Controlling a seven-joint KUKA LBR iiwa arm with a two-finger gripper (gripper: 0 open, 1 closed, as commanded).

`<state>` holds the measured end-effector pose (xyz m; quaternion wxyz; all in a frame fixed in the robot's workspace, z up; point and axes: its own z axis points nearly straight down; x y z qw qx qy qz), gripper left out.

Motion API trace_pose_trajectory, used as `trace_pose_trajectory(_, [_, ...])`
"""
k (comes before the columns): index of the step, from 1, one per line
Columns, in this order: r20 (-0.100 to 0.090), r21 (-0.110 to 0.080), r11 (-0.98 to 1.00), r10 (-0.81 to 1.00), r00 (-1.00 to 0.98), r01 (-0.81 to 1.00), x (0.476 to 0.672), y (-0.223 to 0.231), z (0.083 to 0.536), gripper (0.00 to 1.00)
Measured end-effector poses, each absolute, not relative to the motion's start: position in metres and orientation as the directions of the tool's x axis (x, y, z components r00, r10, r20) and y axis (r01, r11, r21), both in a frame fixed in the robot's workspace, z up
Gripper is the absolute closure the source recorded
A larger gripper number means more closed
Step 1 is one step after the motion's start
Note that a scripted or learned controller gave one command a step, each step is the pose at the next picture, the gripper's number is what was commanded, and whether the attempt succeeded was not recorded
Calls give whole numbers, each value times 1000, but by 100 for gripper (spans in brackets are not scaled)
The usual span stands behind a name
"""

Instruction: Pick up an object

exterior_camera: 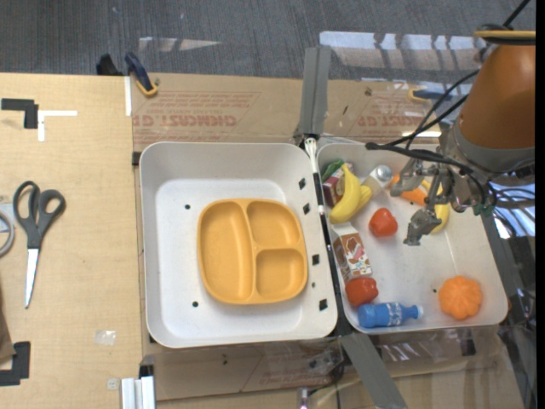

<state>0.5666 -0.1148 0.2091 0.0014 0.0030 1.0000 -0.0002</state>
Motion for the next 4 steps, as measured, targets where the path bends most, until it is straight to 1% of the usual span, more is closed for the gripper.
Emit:
trace_pose_trajectory(1, [-2, 0, 996, 89, -996, 89, 609, -135, 116, 0])
trace_pose_trajectory(2, [-4, 0, 984, 177, -984, 177, 604, -108, 94, 0])
trace_pose_trajectory(3, [-2, 0, 945, 328, -945, 328, 590, -100, 93, 0])
trace_pose_trajectory(4, [-4, 0, 859, 512, -859, 512, 592, -104, 93, 0])
